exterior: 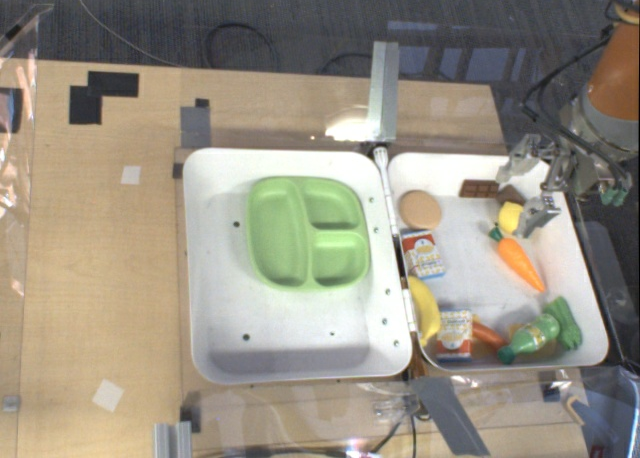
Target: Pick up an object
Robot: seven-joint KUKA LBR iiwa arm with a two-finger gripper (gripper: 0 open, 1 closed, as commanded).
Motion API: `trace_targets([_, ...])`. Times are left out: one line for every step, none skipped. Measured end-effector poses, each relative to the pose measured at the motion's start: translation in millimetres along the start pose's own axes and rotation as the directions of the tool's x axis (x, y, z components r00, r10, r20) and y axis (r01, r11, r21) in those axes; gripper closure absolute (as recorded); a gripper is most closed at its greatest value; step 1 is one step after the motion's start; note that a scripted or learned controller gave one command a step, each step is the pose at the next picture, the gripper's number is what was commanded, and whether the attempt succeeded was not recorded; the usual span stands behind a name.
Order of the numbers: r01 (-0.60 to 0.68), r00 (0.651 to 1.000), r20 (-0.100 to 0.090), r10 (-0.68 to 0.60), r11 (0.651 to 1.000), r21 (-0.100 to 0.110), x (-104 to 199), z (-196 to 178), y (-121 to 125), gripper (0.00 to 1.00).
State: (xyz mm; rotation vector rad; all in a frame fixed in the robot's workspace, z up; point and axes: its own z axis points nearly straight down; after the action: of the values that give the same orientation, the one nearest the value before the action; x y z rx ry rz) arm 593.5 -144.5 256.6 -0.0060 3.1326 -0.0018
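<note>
gripper (534, 189) looks spread wide, nothing between the fingers, poised over the right bin (590, 291) far corner | lemon (511, 216) just beside it, touching the carrot (520, 261) | your likeliest grab, I'd guess

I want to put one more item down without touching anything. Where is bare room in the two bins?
Left bin: a bare band all around the green divided plate, widest at its front. Right bin: a bare patch in the middle, between the small carton and the carrot. Its front is crowded: banana, second carton, green bottle.
</note>
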Motion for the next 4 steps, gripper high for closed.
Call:
trace_targets([-0.128,0.992,-0.014,0.128,0.992,-0.002,34.2,147.2,-16.2,0.00])
trace_targets([-0.129,0.992,0.004,0.129,0.992,0.001,26.1,166.7,-20.2,0.00])
trace_targets([-0.122,0.992,0.017,0.122,0.993,0.002,21.7,152.1,-19.3,1.00])
trace_targets([-0.096,0.995,0.014,0.096,0.995,-0.003,-6.8,30.2,53.7,1.00])
